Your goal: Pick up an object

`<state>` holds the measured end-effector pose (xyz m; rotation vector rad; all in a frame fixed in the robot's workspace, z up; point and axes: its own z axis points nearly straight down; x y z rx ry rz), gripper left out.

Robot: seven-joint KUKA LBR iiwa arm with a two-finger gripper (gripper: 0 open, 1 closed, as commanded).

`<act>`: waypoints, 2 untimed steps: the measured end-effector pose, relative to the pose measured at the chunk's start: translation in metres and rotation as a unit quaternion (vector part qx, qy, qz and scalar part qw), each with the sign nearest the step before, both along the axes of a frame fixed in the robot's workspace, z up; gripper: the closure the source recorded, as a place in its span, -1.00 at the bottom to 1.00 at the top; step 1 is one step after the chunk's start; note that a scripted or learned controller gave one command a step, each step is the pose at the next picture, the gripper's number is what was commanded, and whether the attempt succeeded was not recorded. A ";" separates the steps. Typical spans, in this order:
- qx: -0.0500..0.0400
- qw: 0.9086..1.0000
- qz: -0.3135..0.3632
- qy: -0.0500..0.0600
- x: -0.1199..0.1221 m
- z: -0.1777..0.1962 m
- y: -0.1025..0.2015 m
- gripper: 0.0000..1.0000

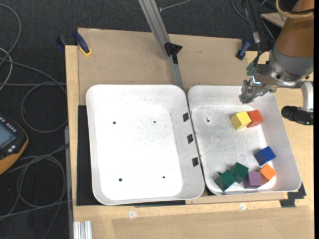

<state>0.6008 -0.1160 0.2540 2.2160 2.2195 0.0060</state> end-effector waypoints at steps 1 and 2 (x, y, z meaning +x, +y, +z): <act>0.001 1.000 0.002 0.004 0.002 -0.010 0.047 1.00; 0.002 1.000 0.003 0.004 -0.005 -0.018 0.109 1.00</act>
